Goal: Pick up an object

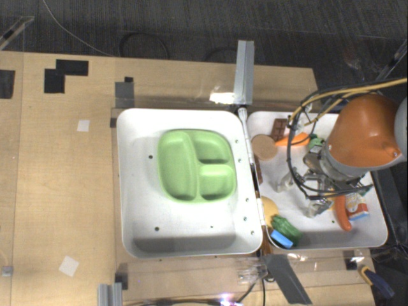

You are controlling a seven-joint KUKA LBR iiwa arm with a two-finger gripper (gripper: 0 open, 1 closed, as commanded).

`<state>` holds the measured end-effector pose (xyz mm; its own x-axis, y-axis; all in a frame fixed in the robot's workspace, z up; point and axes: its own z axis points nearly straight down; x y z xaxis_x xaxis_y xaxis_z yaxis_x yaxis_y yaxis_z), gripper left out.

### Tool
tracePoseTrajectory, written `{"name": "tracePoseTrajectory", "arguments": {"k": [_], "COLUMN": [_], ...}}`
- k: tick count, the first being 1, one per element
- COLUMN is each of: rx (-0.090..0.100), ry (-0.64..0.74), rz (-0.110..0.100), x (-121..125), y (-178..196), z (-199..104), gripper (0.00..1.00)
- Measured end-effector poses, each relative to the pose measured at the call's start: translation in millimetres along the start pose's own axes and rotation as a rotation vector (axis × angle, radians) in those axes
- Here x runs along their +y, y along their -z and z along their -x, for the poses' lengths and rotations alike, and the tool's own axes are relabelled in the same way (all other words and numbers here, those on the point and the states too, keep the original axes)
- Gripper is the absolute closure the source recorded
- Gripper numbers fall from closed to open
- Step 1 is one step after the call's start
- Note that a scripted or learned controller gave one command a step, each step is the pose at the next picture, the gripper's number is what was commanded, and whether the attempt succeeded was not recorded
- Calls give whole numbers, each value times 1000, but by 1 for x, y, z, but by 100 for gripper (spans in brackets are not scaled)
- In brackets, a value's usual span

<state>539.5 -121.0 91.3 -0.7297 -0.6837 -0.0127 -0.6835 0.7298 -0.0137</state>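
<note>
My arm [363, 132] reaches in from the right, its orange band bulging toward the camera above the grey wrist. Black and yellow cables loop around that wrist. My gripper [312, 199] hangs below it, pointed steeply downward, its tips hidden among the cabling and brackets.

Wooden bench [57, 190] bears two white bins: left bin [137, 234], right bin [373, 231], side by side.
</note>
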Motion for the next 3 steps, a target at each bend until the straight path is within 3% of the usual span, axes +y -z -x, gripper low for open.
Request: {"name": "tracePoseTrajectory", "arguments": {"k": [1,2,3], "rx": [-14,-1,6], "ry": [6,-56,229], "rz": [-11,2,8], "x": [-2,4,-56], "y": [14,117,93], "z": [6,66,-8], "gripper": [100,100,100]}}
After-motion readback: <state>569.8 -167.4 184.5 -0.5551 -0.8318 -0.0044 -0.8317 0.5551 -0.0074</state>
